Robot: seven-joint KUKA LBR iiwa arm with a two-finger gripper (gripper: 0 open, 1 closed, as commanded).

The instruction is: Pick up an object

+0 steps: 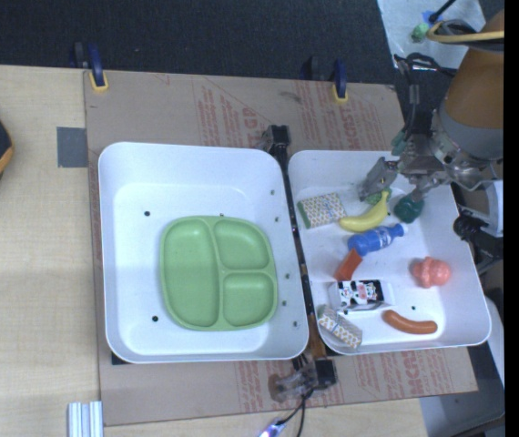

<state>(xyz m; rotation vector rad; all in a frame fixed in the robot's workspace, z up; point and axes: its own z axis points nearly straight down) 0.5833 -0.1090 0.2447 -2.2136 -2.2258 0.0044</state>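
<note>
We hover our gripper (389,182), fingers spread and empty, just above the banana (369,215). Next, we judge, comes lowering and closing around it.

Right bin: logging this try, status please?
Gripper open, low over right bin, nothing between its fingers. Banana just below it, untouched. Blue bottle and teal object crowd the banana.

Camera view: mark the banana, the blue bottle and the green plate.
banana (367,216), camera view, middle of its curved body
blue bottle (373,239), camera view, middle of its body
green plate (216,272), camera view, ridge where its compartments meet
</note>
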